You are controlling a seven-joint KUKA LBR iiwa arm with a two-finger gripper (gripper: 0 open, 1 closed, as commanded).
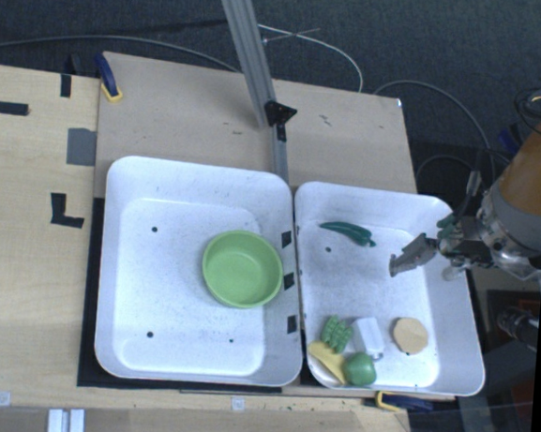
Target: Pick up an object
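1. The arm's gripper point(416, 256) hangs over the right bin point(445, 367), close to that bin's far right corner. One dark finger juts toward the bin's middle. Whether the fingers are spread or pressed together, I cannot tell from this slant, and nothing is visible between them.

2. The nearest candidate is the dark green pepper-like piece point(346, 231). It lies on the bin floor just beside the fingers, on the side away from the arm, toward the divider between the bins. Its long axis runs roughly across the bin, more or less pointing back at the fingers.

3. The tan round disc point(411, 335) sits nearer the camera than the fingers, almost straight below them in the view and apart from them.

4. A cluster lies farther off in the same direction, slanting away from the arm: a white block point(369, 336), a small green ridged piece point(335, 335), a green ball point(361, 369) and a yellow piece point(326, 362) pressed into the near corner, touching or nearly touching one another.

5. The green bowl point(242, 269) stands in the left bin point(128, 339), well apart from the fingers, past the divider.

6. My judgement: the pepper-like piece is the shortest reach, and a grasp would best close across its narrow width, so the fingers would need to straddle its long axis, not line up with it.
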